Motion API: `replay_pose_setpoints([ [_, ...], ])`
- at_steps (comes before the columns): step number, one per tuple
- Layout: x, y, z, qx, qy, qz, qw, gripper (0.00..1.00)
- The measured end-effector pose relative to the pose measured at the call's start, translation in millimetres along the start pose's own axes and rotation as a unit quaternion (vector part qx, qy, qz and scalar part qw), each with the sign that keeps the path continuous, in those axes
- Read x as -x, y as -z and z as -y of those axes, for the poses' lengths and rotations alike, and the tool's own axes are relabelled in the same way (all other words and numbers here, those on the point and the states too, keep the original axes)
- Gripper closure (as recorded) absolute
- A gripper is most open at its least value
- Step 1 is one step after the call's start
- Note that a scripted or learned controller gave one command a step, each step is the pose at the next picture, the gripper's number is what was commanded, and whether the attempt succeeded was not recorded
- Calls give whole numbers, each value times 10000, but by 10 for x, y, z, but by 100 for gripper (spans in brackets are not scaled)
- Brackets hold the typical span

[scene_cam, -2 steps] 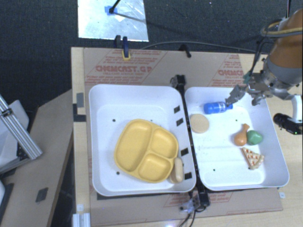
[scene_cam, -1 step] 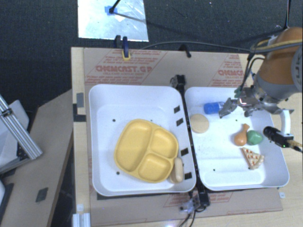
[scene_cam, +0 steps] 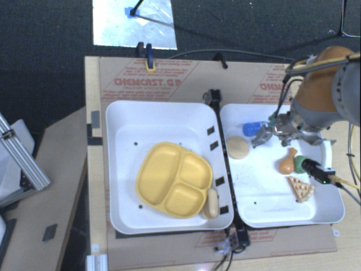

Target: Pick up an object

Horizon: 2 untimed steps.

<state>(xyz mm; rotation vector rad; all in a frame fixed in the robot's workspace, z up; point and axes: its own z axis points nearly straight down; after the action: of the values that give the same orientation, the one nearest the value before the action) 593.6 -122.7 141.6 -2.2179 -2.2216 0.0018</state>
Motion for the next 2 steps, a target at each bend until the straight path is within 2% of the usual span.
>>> replay_pose_setpoints([
  [1,1,-498,-14,25,-8,5,10000,0],
  [2,5,-366,-29,52,3,15,10000,100],
])
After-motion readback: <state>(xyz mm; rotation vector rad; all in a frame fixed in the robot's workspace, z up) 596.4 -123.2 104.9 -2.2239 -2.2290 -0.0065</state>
